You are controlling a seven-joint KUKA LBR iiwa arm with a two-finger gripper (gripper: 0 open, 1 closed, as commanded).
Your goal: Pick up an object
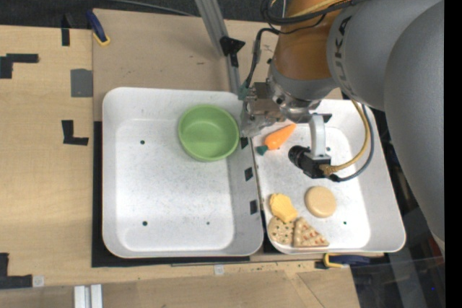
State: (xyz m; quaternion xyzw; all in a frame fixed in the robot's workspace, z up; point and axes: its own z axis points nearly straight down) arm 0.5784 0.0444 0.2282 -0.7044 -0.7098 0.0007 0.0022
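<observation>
My gripper [254,116] hangs over the upper left corner of the right bin [375,227], by the divide between the two bins. An orange toy carrot [279,136] lies in the right bin just right of and below the gripper; I cannot tell whether they touch. A green bowl [208,132] sits upright in the left bin [137,220], at its upper right, just left of the gripper. The arm's grey and orange wrist covers the top of the right bin.
At the right bin's front lie a yellow piece [284,207], a round tan bun [321,201], a cracker [281,231] and a pizza slice [310,235]. A black cable fitting [307,161] hangs below the wrist. A grey pole [206,3] slants down behind the bins.
</observation>
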